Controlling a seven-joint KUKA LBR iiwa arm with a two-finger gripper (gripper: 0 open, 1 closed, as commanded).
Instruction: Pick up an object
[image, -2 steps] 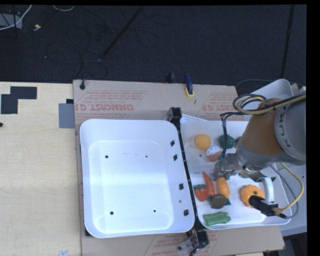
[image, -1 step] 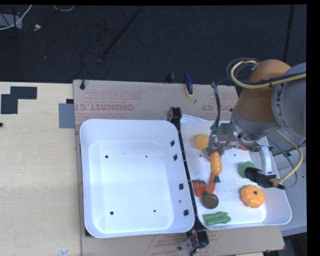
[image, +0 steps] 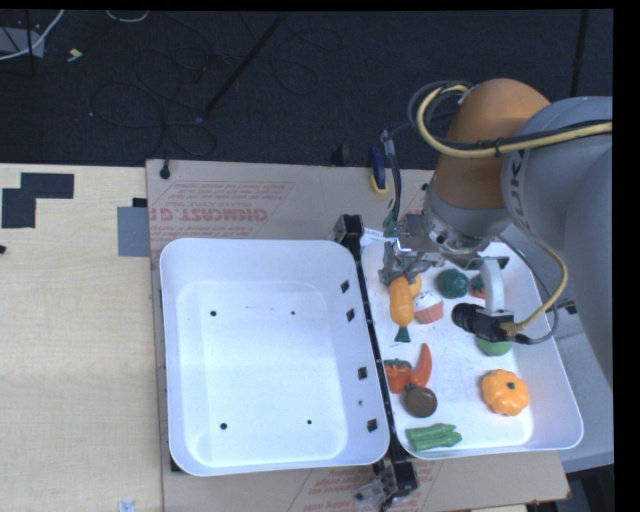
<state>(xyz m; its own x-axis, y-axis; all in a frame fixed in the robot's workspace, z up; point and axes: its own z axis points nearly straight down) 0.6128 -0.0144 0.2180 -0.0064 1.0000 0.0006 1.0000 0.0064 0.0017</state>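
My gripper (image: 400, 272) hangs over the top left of the right bin (image: 560, 430), close to the wall it shares with the left bin. An orange carrot (image: 401, 300) with a green end points down from the gripper's fingers, its upper end between them. The gripper looks shut on the carrot. A pink and white cupcake (image: 428, 307) lies just right of the carrot.
The right bin also holds a dark green ball (image: 452, 283), a green piece (image: 493, 347), an orange pumpkin (image: 503, 391), a red chili (image: 424, 363), a red-orange vegetable (image: 397, 374), a brown round thing (image: 420, 401) and a green pod (image: 433, 436). The left bin (image: 180, 300) lies beside it.
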